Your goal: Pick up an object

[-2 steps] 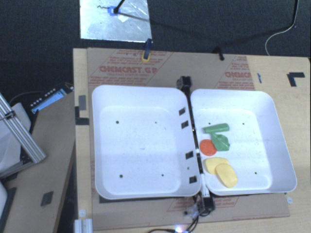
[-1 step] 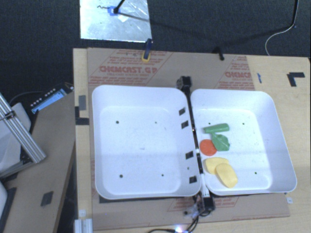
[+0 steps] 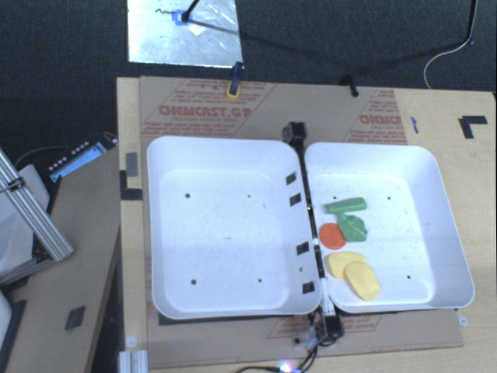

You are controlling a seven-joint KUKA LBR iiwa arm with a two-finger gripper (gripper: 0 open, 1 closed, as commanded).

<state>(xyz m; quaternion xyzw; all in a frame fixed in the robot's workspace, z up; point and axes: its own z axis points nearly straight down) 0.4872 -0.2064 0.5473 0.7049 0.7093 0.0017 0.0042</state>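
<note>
Two white bins side by side on the surface. In the right bin, near its left wall: a green stick, green lump, orange disc, two yellow pieces. Tool state: cannot tell.

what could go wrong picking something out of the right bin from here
The green piece, orange piece and yellow pieces lie clustered, touching or nearly so, so a grasp may catch two or push one aside. They also sit near the right bin's left wall, which could block the approach.
</note>
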